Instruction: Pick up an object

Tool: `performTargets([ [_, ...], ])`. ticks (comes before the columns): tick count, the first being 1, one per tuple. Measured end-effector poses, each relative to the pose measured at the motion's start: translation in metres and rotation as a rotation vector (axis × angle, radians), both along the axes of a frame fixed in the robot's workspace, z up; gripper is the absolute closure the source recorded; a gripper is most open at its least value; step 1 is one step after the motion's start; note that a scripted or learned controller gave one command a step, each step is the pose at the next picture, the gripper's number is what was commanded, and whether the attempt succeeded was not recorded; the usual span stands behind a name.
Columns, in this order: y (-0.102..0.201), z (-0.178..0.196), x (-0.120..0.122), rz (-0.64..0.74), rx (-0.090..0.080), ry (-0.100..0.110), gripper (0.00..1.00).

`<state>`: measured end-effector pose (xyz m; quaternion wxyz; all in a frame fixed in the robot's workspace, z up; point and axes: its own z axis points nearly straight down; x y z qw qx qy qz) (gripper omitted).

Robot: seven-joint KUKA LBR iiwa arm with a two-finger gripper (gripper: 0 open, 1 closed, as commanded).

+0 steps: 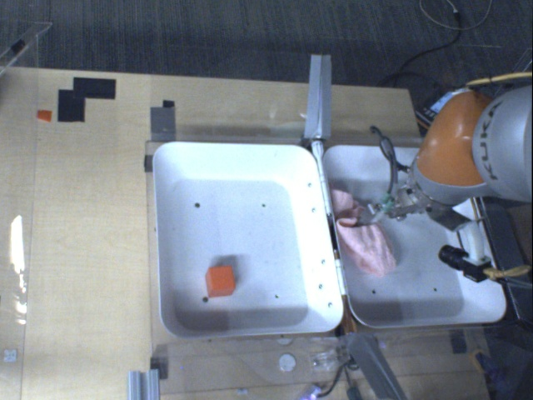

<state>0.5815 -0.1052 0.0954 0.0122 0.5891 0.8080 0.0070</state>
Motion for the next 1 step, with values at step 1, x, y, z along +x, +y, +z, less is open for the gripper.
performTargets([
  [1,0.0104,0.0002,-0.0242,0.089,-0.004,-0.003,0.00],
])
